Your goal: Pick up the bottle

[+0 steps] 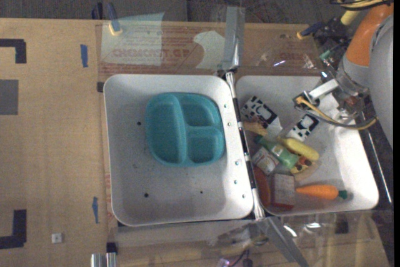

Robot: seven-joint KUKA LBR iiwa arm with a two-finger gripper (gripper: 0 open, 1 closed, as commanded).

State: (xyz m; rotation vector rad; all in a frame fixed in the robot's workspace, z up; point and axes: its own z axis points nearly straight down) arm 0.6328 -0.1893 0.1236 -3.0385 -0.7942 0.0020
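The pincer (340, 95) hangs at the far right of the right shallow white bin (365, 187), and I cannot tell whether it is clenched or released; the green plastic bottle (279, 154) lies well to its left, mid-bin. The likely failure is a bad closure, because the bottle is wedged against a yellow banana-shaped toy (302, 148) and small boxes (265, 162), so neighbours may get pinched instead. Open room lies along the right wall, little near the divider.
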